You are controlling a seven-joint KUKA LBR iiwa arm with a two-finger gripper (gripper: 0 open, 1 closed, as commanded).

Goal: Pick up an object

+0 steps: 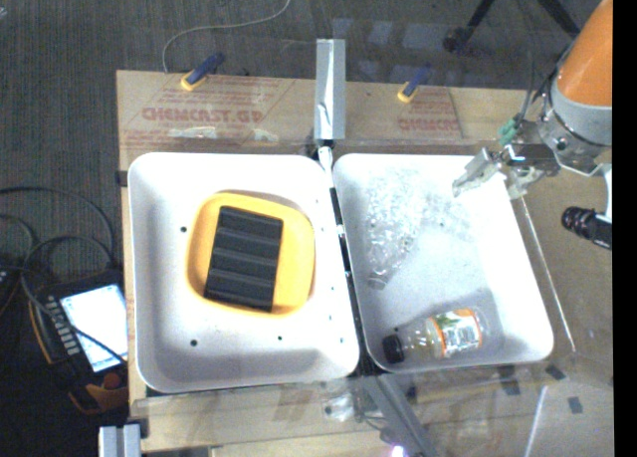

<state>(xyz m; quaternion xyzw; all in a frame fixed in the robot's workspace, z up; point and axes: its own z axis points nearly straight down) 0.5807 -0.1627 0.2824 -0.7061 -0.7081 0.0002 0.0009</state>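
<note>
Camera view: bottle (440,334) well below pincer (492,174).

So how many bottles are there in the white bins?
1. The bottle lies on its side near the front edge of the right bin, dark cap pointing left. The crinkly clear plastic further back could be something else; I cannot tell.

Faint red lettering on the cardboard sheet (229,112) reads roughly "CHEMCAST GP".

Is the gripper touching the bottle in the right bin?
Apart. The camera view shows the gripper at the right bin's upper edge, with bare white floor between it and the bottle near the lower edge.
</note>
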